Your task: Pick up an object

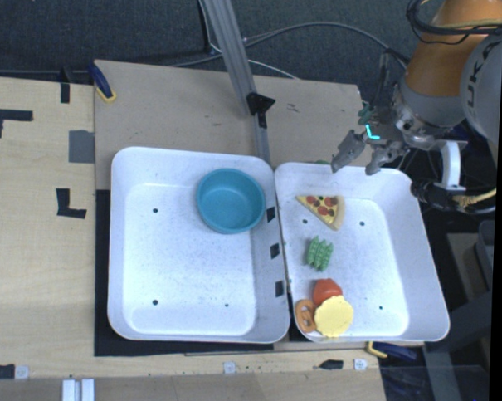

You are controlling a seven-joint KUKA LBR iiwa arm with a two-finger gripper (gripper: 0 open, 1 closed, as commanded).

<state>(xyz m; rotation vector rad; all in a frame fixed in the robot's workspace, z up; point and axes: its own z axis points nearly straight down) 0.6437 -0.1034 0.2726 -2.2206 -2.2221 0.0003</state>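
Note:
My gripper point(357, 161) hangs over the far edge of the right bin point(399, 243), its two fingers spread apart with nothing between them. Just below and to its left lies a pizza slice point(322, 209). Further toward the front sit a green ridged piece point(318, 252), a red tomato-like piece point(327, 289), a yellow round piece point(335, 315) and a small pretzel-like piece point(304, 316). In the left bin point(148, 266) a blue bowl point(229, 200) rests at the far right corner.
A grey metal pole point(240, 62) slants down from the top to the gap between the bins. Cables point(325, 28) run across the dark background behind the bench. A yellow-blue clamp point(102, 83) sits at the board's far left corner.

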